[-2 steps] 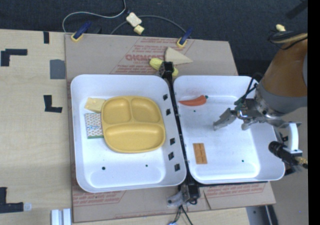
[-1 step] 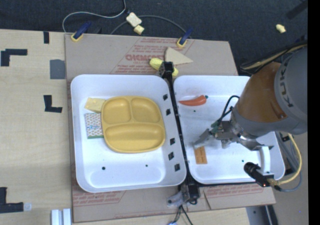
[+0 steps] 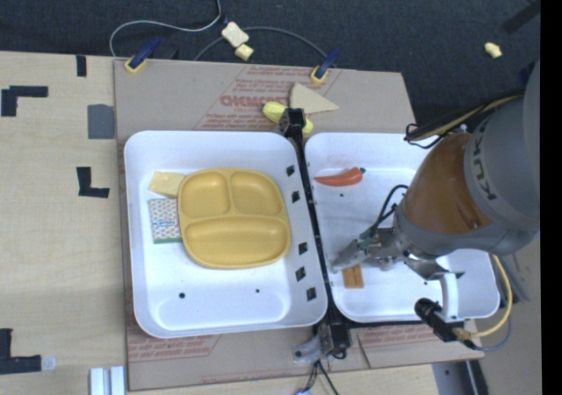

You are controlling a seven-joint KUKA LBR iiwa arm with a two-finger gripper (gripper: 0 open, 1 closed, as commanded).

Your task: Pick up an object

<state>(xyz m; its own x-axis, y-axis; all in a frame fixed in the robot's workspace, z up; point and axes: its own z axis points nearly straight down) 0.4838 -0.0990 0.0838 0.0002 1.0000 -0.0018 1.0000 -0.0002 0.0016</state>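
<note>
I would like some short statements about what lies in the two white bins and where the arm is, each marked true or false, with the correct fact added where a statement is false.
1. The yellow divided plate lies in the left bin. True.
2. The red-orange carrot-like object lies on the plate. False: it lies in the right bin, near its upper left corner.
3. The gripper is over the right bin. True.
4. The small brown block lies in the left bin. False: it lies in the right bin, just below the gripper.
5. A small patterned card lies at the plate's left edge. True.
</note>
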